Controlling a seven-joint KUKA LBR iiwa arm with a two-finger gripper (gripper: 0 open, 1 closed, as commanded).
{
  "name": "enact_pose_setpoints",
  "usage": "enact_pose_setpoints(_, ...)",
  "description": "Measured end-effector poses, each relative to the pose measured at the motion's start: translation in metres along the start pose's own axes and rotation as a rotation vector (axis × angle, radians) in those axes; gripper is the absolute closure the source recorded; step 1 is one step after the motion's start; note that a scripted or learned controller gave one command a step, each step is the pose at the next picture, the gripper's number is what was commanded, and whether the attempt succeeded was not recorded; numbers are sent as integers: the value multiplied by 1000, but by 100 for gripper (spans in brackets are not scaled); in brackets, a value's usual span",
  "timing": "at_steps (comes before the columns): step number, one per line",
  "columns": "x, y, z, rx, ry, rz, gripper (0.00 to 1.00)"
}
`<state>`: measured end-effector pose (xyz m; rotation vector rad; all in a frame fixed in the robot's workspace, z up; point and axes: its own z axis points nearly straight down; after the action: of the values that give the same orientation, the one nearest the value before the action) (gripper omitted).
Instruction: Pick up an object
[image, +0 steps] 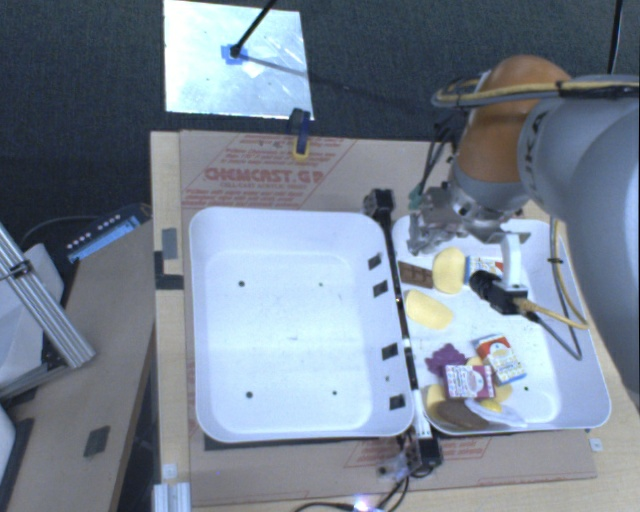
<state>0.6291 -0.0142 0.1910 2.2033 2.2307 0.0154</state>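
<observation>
Two shallow white bins sit side by side on the desk (170, 330), atop a brown cardboard sheet (260, 170) printed with red lettering. The left bin (215, 300) shows bare white floor dotted with a few small dark holes. All the loose things lie in the right bin (585, 390).

Taking the divider where the two bins meet as the landmark: just beside it, near the far end, lies a small brown block (414, 273), touching a pale yellow rounded piece (449, 269) on its far side from the divider. Nearer the camera, a second yellow oval piece (429, 310) rests close to the divider. A purple grape-like cluster (446, 356) lies further along, and beside it a small red-and-white packet (469, 381). Another small carton with red and blue print (499, 358) sits a little further from the divider. At the near end of the divider, a yellow piece with a brown disc (455, 412) rests against the bin's wall.

The gripper (432, 232) hangs over the far end of the right bin, close to the divider and just above the brown block and pale yellow piece. Whether its fingers are open or closed I cannot tell; nothing can be made out between them. A black-and-white fitting (500, 280) with an orange cable hangs from the arm.
</observation>
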Motion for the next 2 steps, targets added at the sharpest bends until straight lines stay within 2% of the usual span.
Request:
enact_pose_setpoints(1,38,18,-72,3,-2,5,100)
enact_pose_setpoints(2,98,-29,-211,-2,2,1,100)
